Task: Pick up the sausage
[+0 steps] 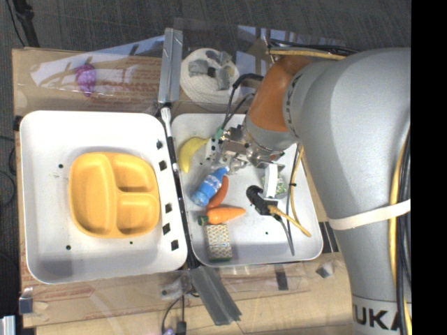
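sausage [218, 195]: right bin [307, 246], wedged between bottle [209, 186] and carrot [225, 215] | gripper [227, 152]: above bottle, just beside banana [190, 152]; grip state — cannot tell | you: come straight down, straddle the reddish piece only, avoid nudging carrot

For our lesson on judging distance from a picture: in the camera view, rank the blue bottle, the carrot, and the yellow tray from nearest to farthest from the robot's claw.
1. Blue bottle: right bin, just below-left of the claw.
2. Carrot: right bin, lower down, past the bottle.
3. Yellow tray: left bin, across the divider.
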{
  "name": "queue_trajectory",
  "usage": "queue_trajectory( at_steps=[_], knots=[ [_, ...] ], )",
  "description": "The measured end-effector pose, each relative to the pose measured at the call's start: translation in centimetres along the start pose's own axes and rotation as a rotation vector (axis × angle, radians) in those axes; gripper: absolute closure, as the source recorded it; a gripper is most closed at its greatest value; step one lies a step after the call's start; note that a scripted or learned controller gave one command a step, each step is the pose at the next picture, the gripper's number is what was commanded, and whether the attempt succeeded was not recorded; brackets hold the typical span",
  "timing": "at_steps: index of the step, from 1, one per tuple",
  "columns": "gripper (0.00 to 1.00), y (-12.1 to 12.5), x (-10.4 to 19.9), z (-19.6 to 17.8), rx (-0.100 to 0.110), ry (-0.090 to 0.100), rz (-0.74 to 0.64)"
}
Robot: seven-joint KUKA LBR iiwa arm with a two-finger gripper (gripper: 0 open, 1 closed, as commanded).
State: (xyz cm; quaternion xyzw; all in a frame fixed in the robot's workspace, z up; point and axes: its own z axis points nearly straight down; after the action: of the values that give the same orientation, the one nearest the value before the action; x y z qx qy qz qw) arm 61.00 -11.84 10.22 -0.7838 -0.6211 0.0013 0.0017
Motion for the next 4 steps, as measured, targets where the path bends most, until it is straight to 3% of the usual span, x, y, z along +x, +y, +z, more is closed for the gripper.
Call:
queue_trajectory(
  at_steps=[1,2,3,4],
  knots=[
    [0.00,0.0,0.0,0.0,0.000,0.000,0.000],
    [0.00,-3.8,-5.9,1.1,0.000,0.000,-0.220],
    [0.00,-5.7,-8.8,1.2,0.003,0.012,-0.295],
    [1.00,-5.6,-9.1,0.1,0.003,0.007,-0.296]
  ],
)
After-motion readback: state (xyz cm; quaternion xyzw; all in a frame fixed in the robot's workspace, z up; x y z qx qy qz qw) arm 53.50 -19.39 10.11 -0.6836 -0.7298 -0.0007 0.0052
